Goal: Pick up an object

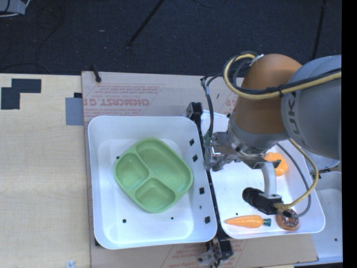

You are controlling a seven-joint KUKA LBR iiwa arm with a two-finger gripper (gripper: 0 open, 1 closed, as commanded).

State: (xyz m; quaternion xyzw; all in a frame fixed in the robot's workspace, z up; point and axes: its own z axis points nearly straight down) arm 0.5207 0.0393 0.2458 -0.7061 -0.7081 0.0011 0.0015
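Note:
My gripper (219,159) hangs low over the left side of the right bin (234,190), close to the wall between the two bins, under the orange wrist band. An orange toy carrot (244,221) lies along that bin's front edge. Beside it, in the front right corner, sits a small brown ring-shaped piece (289,221). An orange-yellow object (277,164) peeks out from behind the arm at the bin's right side, partly hidden. I see nothing between the gripper and the bin floor.
The left bin (106,149) holds a green divided plate (153,174) lying flat in its middle. Cardboard lies under both bins, and a wooden bench top (39,172) stretches to the left.

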